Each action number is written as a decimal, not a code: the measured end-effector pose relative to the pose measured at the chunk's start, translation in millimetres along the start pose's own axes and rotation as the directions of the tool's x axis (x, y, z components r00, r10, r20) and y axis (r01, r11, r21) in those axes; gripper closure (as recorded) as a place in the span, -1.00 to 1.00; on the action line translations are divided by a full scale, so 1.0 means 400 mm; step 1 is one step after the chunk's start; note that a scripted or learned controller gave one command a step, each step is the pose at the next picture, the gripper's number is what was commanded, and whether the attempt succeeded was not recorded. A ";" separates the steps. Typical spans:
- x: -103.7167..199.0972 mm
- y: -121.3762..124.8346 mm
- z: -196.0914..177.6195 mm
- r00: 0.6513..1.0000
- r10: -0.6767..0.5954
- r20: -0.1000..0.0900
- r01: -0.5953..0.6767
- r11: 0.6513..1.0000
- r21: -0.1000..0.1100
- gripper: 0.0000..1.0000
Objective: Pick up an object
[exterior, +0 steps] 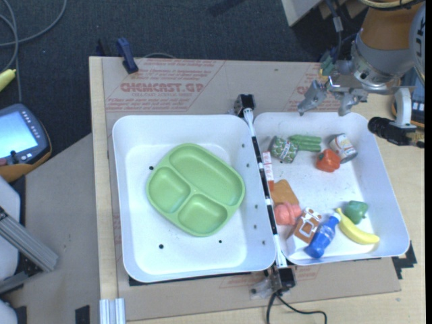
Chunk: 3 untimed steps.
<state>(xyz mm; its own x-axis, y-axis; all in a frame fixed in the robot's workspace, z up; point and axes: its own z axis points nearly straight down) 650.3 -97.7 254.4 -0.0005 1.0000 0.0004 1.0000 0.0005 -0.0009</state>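
My gripper (pixel 329 104) hangs open above the far rim of the right bin (pixel 386 181), with nothing between its fingers. Below it in that bin lie a green can (pixel 284 149), a green cucumber-like piece (pixel 305 141), a silver can (pixel 344 146) and a red pepper (pixel 328 160). Nearer the front lie an orange block (pixel 283 192), a pink toy (pixel 288 212), a small orange-and-white box (pixel 307 225), a blue bottle (pixel 322 235), a banana (pixel 356 231) and a green pepper (pixel 356 210).
The left bin (pixel 128 181) holds a green divided plate (pixel 196 188). A black clamp (pixel 244 103) sits at the far end of the ridge between the bins. Cardboard bench (pixel 175 86) stretches behind; a blue clip (pixel 126 54) sits at its far left corner.
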 end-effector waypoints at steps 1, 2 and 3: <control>-0.201 0.009 0.354 1.000 0.007 0.001 -0.007 1.000 0.007 -1.00; -0.207 -0.099 0.417 1.000 -0.007 -0.016 0.007 1.000 -0.008 -1.00; -0.209 -0.099 0.394 1.000 -0.007 -0.012 0.007 1.000 -0.007 1.00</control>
<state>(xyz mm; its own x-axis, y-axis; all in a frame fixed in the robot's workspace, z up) 610.8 -181.1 96.9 -0.0077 0.9999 0.0121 1.0000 0.0076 0.0063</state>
